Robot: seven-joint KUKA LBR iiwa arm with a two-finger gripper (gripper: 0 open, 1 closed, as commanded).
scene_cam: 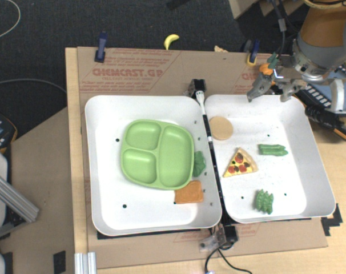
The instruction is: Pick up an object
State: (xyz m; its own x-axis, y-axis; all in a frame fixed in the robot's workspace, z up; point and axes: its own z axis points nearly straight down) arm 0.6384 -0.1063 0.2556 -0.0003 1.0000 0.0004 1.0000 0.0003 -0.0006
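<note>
Fingers of the gripper [270, 90] hang spread wide with nothing between them above the right bin's [310, 170] far edge, and the round tan cookie [221, 128] lies nearer the camera, toward the left.

A robotics lab, plainly. Just below the pincer [270, 90], two white bins [99, 153] on a cardboard sheet [133, 67] stamped with a maker's name, clamped to the counter [338, 170] by blue clips [100, 47]. Toy food inside: plastic pizza slice [240, 163], green divided plate [158, 154]. Far left of the pincer, loose cables [7, 10] and aluminium framing [13, 198].
</note>
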